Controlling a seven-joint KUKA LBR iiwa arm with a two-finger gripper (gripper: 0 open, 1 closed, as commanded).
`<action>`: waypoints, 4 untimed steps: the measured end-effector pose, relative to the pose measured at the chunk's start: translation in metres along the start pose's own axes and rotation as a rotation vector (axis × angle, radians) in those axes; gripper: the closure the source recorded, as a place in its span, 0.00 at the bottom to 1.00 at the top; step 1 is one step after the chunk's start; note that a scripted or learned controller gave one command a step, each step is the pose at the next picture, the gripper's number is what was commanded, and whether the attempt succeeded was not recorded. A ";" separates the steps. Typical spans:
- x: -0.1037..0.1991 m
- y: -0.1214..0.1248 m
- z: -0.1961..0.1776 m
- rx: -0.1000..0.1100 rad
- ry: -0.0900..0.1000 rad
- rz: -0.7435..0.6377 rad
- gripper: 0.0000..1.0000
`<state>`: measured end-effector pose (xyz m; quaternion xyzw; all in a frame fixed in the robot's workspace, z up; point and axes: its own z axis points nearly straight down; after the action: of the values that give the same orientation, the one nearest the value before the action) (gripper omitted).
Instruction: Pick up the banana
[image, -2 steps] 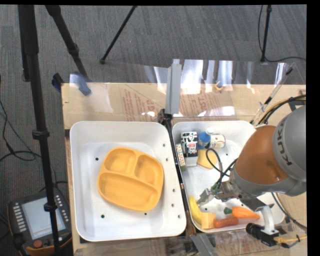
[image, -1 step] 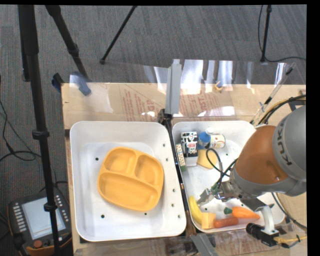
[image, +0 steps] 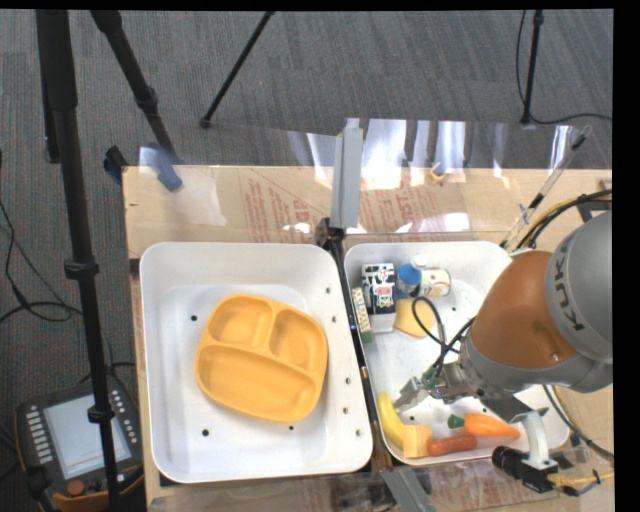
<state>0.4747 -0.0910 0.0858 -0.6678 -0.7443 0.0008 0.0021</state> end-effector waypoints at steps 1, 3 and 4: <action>0.000 0.000 0.000 0.000 0.000 0.000 0.00; -0.036 0.025 -0.008 0.005 0.003 0.065 1.00; -0.036 0.025 -0.008 0.005 0.003 0.066 0.00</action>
<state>0.5036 -0.1239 0.0934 -0.6919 -0.7220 0.0016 0.0048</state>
